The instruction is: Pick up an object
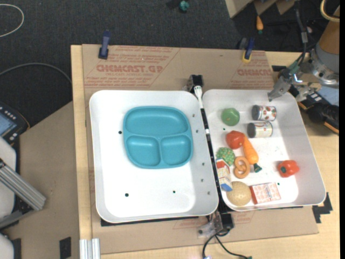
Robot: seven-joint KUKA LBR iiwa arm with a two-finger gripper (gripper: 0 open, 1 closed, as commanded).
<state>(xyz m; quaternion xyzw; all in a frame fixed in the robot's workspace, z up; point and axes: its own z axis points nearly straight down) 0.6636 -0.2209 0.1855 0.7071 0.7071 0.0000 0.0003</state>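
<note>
White bins: two shallow bins sit side by side on the bench (161,69); the left bin (108,188) holds a teal divided plate (158,136), the right bin (307,161) holds the small objects.
Cans: a can (264,113) and a second can (260,129) lie on their sides near the far edge, long axes running left to right, dark ends to the left.
Carrot: the orange carrot (250,150) lies at a slant, long axis from upper left to lower right, touching the red tomato (234,139).
Other objects: green ball (230,116), pretzel (241,168), red pepper (288,168), round bun (240,193), red-and-white box (265,192).
Open room: the far right corner and the right side of the right bin are bare; the near left corner is crowded.
Arm pose: the arm reaches in from the upper right, angled down to the left.
End effector (275,93): above the far rim of the right bin, just beyond the cans, gripping nothing; whether its fingers are parted, I cannot tell.
</note>
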